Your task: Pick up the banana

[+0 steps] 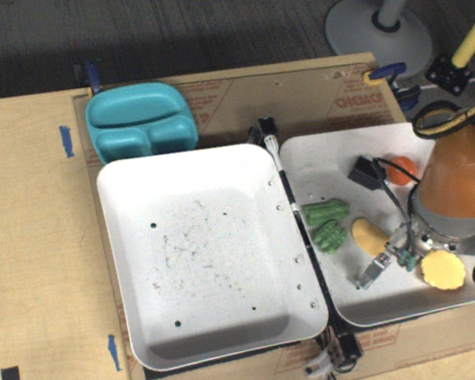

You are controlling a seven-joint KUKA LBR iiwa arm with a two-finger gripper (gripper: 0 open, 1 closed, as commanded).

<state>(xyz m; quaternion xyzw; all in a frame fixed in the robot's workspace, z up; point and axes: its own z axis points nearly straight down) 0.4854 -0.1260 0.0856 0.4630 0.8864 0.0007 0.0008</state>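
The banana (367, 236) lies in the right bin (326, 158), just right of the green toy (326, 224). The gripper (380, 266) hangs just below-right of the banana, above the bin floor; whether its jaws are wide or narrow I cannot tell

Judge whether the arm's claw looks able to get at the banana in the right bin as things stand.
Probably yes: the claw hangs right beside the banana, whose top lies bare; the green toy sits just left of it.
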